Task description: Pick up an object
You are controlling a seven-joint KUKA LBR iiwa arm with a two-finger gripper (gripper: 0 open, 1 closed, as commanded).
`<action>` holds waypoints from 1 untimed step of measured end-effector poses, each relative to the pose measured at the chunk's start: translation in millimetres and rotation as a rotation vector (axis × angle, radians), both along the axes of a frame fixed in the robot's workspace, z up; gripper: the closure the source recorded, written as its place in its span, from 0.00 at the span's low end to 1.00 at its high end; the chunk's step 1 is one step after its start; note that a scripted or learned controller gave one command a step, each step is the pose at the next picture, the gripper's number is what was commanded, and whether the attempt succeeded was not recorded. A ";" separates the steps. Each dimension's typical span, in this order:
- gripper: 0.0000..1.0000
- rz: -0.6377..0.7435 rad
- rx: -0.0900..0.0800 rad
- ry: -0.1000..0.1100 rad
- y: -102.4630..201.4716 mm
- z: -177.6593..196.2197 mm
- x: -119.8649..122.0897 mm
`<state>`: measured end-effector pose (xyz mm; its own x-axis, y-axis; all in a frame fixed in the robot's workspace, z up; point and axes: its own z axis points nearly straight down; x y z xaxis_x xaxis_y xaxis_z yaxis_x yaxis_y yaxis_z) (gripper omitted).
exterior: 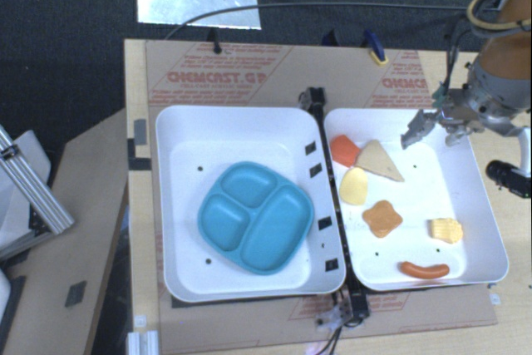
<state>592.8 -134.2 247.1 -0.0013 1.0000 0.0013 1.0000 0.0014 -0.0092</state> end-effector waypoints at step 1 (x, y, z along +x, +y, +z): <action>0.00 0.002 -0.002 -0.011 0.3 6.1 2.1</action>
<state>595.0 -134.0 253.3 -0.0037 1.0000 -0.0003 1.0000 0.0037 0.0014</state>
